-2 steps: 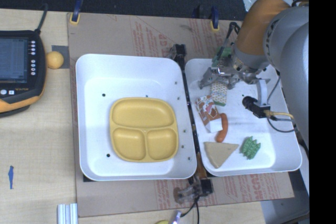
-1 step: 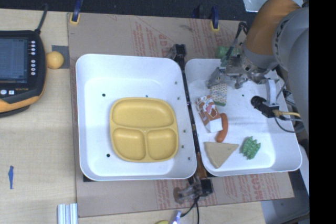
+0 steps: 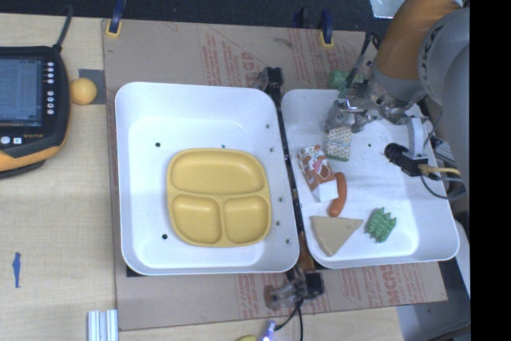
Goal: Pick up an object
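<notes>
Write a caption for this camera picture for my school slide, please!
Robot gripper hovers above a small patterned packet in the right bin; a yellow tray sits in the left bin.

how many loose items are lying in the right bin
5. A patterned packet at the claw, a red-and-white wrapper below it, a sausage, a tan wedge near the front, a green piece beside the wedge. The arm may hide more.

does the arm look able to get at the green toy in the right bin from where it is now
Probably yes. The green toy lies alone near the right bin's front corner, apart from the tan wedge beside it, with nothing over it. The gripper sits at the bin's far end.
</notes>
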### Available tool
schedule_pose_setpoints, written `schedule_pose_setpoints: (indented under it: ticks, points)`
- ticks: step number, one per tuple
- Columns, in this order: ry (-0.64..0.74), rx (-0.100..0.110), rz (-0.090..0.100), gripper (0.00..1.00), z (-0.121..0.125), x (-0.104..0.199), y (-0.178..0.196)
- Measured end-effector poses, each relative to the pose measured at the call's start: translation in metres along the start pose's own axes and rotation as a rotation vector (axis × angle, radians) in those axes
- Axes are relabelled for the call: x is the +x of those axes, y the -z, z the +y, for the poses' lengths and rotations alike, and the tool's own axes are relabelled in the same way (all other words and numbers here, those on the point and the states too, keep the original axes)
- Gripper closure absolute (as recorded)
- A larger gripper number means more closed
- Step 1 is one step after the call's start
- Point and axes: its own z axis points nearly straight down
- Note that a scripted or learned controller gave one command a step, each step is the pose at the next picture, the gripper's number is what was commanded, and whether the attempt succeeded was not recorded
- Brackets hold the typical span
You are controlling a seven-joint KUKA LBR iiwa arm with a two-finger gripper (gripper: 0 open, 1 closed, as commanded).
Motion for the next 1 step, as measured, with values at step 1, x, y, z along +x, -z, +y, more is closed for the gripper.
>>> schedule_pose_setpoints:
  ticks: [1]
  points:
    - [0.001, -0.001, 0.002, 1.00, 0.0008, 0.0750, 0.0910]
